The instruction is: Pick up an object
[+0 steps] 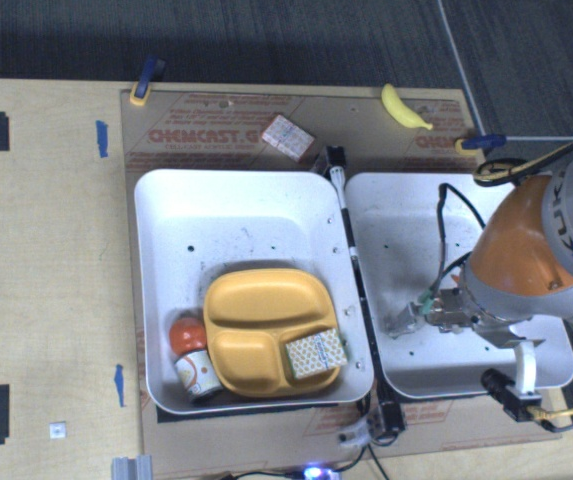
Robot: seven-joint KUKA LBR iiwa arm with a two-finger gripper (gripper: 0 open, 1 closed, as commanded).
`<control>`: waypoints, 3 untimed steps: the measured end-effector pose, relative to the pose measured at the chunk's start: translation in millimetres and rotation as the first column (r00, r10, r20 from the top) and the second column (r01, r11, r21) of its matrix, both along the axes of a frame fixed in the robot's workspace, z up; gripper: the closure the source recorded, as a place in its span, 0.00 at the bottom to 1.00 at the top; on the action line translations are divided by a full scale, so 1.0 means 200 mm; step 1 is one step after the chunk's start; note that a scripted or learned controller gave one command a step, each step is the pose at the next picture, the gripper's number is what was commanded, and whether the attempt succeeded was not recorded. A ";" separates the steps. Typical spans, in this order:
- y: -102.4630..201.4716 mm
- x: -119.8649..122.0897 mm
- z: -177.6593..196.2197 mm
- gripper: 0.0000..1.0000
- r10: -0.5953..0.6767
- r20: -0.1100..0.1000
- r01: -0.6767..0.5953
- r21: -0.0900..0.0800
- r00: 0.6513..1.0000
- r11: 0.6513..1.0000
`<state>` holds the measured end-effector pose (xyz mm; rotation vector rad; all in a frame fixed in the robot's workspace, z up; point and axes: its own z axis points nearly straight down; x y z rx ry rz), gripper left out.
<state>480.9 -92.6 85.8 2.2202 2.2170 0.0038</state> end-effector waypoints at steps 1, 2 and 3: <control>-0.35 0.00 0.00 0.00 0.001 -0.001 -0.001 -0.002 1.000 1.000; -0.17 0.00 0.00 0.00 0.003 -0.001 -0.003 0.001 1.000 1.000; 0.01 0.00 0.00 0.00 0.003 -0.001 -0.003 0.002 1.000 1.000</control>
